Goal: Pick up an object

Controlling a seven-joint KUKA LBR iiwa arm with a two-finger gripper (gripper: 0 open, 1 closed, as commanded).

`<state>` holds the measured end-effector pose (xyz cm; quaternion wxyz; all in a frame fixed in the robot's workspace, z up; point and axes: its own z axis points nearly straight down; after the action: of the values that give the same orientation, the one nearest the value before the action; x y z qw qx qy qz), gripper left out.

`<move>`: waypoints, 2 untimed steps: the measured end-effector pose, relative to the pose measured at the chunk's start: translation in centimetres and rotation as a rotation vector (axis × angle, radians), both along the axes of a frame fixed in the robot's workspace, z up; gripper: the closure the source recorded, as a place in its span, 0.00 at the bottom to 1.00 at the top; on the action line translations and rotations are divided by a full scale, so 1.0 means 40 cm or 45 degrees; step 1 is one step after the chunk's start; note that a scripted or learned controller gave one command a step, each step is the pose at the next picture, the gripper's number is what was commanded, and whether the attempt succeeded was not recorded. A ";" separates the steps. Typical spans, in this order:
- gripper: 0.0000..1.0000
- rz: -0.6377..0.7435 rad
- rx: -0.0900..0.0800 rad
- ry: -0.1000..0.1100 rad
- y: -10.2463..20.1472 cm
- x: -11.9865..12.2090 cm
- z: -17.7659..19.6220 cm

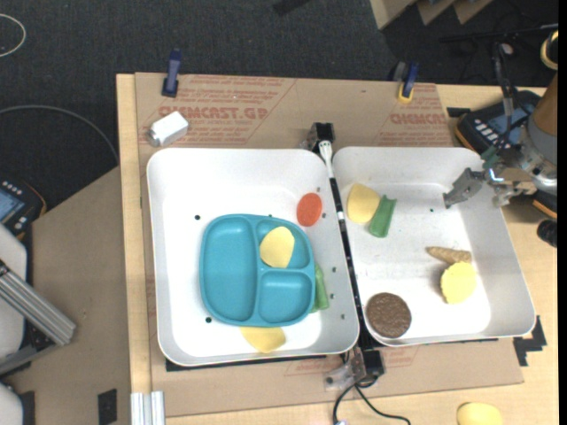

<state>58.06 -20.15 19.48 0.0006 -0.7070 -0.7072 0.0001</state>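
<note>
Grey metal claw (468,187), whether spread or clenched could not be told, hovered at the right bin's (509,237) far right rim, carrying nothing visible; no pick was yet made. That bin held a yellow piece (458,282), a brown disc (388,314) and a green stick (383,217). The left bin (168,237) held a teal tray (235,273).

Yellow piece (263,336) half under the teal tray (232,273); green piece (320,289) mostly behind its edge.
</note>
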 end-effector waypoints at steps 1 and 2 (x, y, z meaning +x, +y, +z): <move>1.00 0.001 -0.002 -0.005 0.000 0.002 0.028; 1.00 0.007 -0.002 -0.017 0.137 -0.102 0.314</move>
<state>53.99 -14.65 32.04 -0.0048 -0.7050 -0.7092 -0.0040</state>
